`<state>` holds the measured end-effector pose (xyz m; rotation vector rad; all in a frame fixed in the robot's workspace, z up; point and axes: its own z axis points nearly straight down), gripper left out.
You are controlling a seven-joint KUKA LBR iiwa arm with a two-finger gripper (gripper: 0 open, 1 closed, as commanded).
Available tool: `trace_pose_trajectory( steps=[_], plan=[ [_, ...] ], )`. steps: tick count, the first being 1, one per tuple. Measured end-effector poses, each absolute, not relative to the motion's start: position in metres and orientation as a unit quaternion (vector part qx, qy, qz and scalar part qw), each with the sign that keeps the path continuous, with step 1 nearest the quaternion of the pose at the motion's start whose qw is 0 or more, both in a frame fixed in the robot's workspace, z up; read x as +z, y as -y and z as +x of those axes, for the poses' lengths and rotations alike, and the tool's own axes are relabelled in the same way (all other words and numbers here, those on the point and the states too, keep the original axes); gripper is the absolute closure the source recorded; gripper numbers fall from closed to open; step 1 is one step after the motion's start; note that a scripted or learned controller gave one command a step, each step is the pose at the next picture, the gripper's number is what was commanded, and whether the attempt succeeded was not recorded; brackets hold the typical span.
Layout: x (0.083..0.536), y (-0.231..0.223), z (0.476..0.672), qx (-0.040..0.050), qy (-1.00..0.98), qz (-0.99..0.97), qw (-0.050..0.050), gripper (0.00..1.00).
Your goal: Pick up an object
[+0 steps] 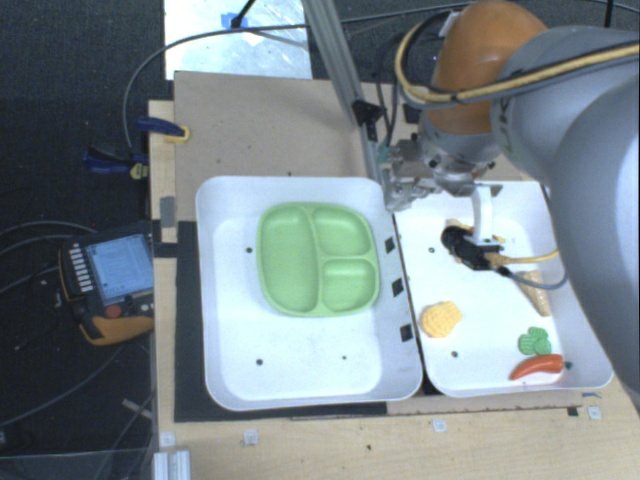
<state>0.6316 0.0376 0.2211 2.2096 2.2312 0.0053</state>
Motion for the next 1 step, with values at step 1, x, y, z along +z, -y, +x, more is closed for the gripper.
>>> trace_pose_trajectory(
  steps=[1],
  plan=[
    [0.2221, -0.0941, 0.6521, 0.0024, -0.711, 0.703, 0.001, 1.0]
  ],
)
